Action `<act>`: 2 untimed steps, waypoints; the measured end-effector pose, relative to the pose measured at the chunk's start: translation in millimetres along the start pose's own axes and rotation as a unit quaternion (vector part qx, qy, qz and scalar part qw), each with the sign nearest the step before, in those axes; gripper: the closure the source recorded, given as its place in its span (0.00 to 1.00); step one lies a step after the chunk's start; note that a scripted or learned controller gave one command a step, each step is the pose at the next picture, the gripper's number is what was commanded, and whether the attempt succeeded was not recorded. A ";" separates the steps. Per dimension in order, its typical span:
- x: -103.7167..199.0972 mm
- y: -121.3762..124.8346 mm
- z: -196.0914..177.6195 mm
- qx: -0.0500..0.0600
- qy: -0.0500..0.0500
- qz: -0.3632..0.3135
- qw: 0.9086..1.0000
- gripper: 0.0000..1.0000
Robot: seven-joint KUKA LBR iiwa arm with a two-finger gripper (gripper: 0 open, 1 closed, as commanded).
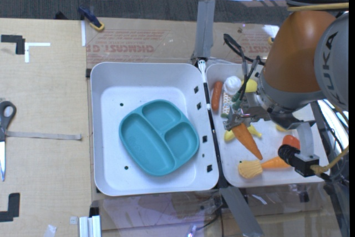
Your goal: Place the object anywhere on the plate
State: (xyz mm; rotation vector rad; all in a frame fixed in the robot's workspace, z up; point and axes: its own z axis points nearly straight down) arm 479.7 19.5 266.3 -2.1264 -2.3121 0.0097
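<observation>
Carrot (247,141) is my best guess for what it's after, since the gripper (237,115) sits right over the thick end of it in the right bin (277,180). It's a toy one, orange, tapered, lying at a slant with the point aimed toward the near edge of the bin. Looks smooth and plasticky, so I'd guess it's a bit slippery to pinch.

As for progress: basically nothing done yet, far as I can see. The teal plate (159,137), the kind with three compartments, is sitting in the left bin (105,119) with nothing on it. Everything is over on the other side: an orange sausage-looking thing (216,95) by the divider, some small yellow bits (229,134) touching the carrot, and a corn-ish piece (250,169) with another orange piece (275,163) next to it.

Honestly can't tell whether the jaws are apart or closed, or whether they have anything. The wrist and cables cover that spot. So what's left is the whole grab, lift, carry across the divider and drop on the plate.
</observation>
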 end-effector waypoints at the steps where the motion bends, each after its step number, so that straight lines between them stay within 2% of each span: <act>1: 113.9 51.9 45.2 0.001 0.000 0.055 0.999 1.00; 2: 113.5 51.9 45.2 0.001 -0.001 0.055 0.998 0.00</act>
